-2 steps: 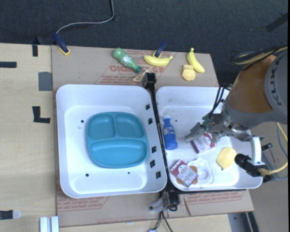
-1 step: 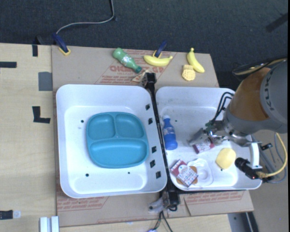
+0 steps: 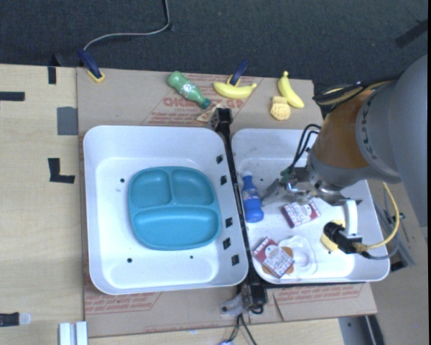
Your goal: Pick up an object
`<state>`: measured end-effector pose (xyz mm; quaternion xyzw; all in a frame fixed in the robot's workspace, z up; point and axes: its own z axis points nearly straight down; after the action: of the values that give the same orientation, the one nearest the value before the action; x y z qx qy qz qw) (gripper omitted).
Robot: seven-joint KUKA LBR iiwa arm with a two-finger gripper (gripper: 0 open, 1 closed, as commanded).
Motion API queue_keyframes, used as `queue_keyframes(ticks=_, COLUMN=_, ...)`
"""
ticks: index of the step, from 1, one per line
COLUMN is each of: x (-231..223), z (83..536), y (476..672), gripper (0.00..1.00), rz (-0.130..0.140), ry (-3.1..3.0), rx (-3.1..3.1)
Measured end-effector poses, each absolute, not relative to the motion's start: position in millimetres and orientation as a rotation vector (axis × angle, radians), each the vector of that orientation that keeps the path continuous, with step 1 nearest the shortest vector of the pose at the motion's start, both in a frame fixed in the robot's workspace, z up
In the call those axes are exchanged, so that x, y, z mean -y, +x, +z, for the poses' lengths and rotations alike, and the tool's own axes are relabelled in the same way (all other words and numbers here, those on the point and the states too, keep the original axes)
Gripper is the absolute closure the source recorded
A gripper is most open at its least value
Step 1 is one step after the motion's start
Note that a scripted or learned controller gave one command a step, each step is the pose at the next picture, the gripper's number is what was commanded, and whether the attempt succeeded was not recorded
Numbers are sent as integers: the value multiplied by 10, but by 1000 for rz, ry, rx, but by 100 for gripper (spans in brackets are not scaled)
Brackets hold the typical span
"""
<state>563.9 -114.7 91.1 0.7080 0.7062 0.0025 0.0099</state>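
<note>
In the right bin [image 3: 359,268] lie a small blue bottle [image 3: 251,200] near the left wall, a red and white packet [image 3: 300,213] in the middle, and a second red packet [image 3: 275,257] at the front beside a clear plastic piece [image 3: 302,253]. My gripper [image 3: 286,185] hangs low over the middle of this bin, between the blue bottle and the first packet, just above the packet's upper left corner. Nothing shows as held in it.
The left bin [image 3: 100,157] holds a blue divided plate [image 3: 174,207]. Behind the bins on the cardboard lie a green bottle [image 3: 187,89], two bananas [image 3: 234,89] [image 3: 289,90] and a yellow corn piece [image 3: 279,109]. A black divider [image 3: 230,185] separates the bins.
</note>
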Motion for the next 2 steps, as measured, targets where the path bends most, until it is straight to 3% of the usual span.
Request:
queue_keyframes(ticks=1, x=1307, z=901, y=5339, gripper=0, rz=12, ry=2209, rx=-2212)
queue_keyframes(ticks=2, x=1791, z=1660, y=5770, gripper=0, rz=-1, ry=2220, rx=-2220)
